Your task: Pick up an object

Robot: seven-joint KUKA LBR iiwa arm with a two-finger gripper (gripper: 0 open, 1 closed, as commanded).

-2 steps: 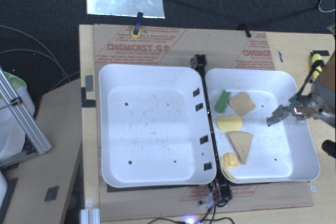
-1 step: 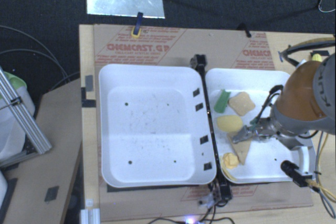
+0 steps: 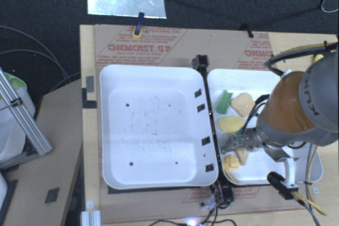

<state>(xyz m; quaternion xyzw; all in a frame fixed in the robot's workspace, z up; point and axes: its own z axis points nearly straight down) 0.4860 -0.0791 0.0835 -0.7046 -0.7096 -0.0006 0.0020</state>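
Note:
The right bin [image 3: 249, 77] holds a green piece [image 3: 224, 101], a tan bread-like piece [image 3: 242, 104], a pale yellow rounded piece [image 3: 231, 124] and a yellow piece [image 3: 231, 162] near the front wall. The arm with its orange band [image 3: 283, 108] reaches in from the right over this bin. My gripper [image 3: 237, 141] is low in the bin, between the pale yellow piece and the front yellow piece, beside a small tan piece [image 3: 242, 155]. The wrist hides part of the bin floor.
The left bin [image 3: 153, 129] sits beside the right one, with a black divider with clips [image 3: 207, 114] between them. A cardboard sheet [image 3: 175, 42] lies under both bins. Cables [image 3: 296, 53] arc above the arm at the right.

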